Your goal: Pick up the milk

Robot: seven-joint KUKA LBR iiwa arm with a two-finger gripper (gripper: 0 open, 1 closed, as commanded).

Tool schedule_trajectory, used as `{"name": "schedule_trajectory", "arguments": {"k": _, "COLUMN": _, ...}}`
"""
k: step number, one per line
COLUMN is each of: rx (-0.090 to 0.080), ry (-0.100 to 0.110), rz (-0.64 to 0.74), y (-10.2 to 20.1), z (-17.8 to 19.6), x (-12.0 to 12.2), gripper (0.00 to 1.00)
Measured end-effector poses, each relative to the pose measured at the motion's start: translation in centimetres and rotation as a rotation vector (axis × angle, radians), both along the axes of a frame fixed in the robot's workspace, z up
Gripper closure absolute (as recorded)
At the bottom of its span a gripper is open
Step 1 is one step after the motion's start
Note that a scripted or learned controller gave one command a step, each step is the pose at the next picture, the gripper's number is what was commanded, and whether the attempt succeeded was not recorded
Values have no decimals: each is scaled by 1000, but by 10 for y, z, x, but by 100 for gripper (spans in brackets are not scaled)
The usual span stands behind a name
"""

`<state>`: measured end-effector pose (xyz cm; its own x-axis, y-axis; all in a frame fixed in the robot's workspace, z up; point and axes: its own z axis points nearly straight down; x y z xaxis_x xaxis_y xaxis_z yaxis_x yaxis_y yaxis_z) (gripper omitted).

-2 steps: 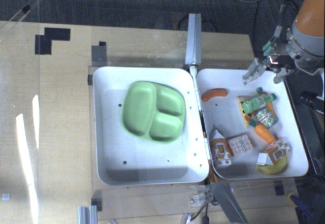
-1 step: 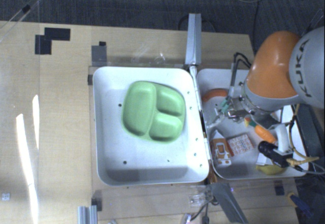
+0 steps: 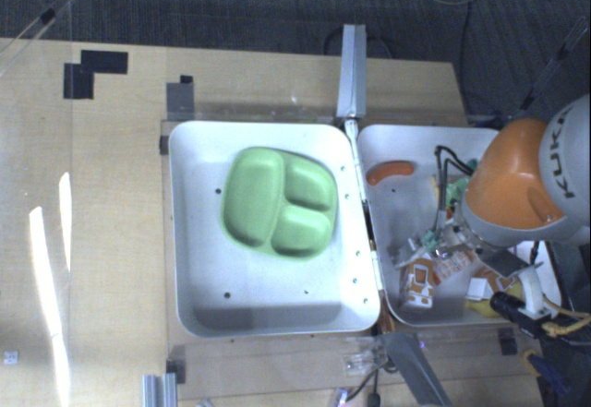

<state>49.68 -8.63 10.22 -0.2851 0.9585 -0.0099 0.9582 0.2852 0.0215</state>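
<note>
A: Item one, going leftmost first?

B: Left bin (image 3: 185, 239), white and shallow, lying well to the left of the gripper. It is carrying a green sectioned tray (image 3: 279, 202), sitting flat.

A: Item two?

B: Right bin (image 3: 388, 211), adjoining the first. An orange sausage-shaped piece (image 3: 391, 172) is lying up and to the left of the gripper, apart from it.

A: The milk?

B: A small carton (image 3: 417, 284), white with orange-brown print, is lying tilted just below and left of the gripper; I am taking that for the milk, though the print is too small to read. It is not sitting between any fingers I can make out.

A: The arm?

B: Arm (image 3: 517, 184) is reaching in from the right, its orange band bulking over the bin, wrist pointing down-left. Gripper (image 3: 443, 244) is hanging low among small clutter; whether its fingers are apart or together, I cannot tell.
</note>
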Motion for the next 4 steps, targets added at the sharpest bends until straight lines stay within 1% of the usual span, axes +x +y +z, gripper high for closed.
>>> {"name": "schedule_trajectory", "arguments": {"k": 1, "rx": 1, "ry": 18, "rz": 140, "y": 21, "z": 82, "x": -8, "gripper": 0}}
{"name": "schedule_trajectory", "arguments": {"k": 2, "rx": -2, "ry": 2, "rz": 147, "y": -6, "z": 1, "x": -3, "gripper": 0}}
{"name": "schedule_trajectory", "arguments": {"k": 3, "rx": -1, "ry": -1, "rz": 149, "y": -5, "z": 11, "x": -1, "gripper": 100}}
{"name": "schedule_trajectory", "arguments": {"k": 4, "rx": 6, "ry": 19, "rz": -133, "y": 72, "z": 82, "x": -6, "gripper": 100}}
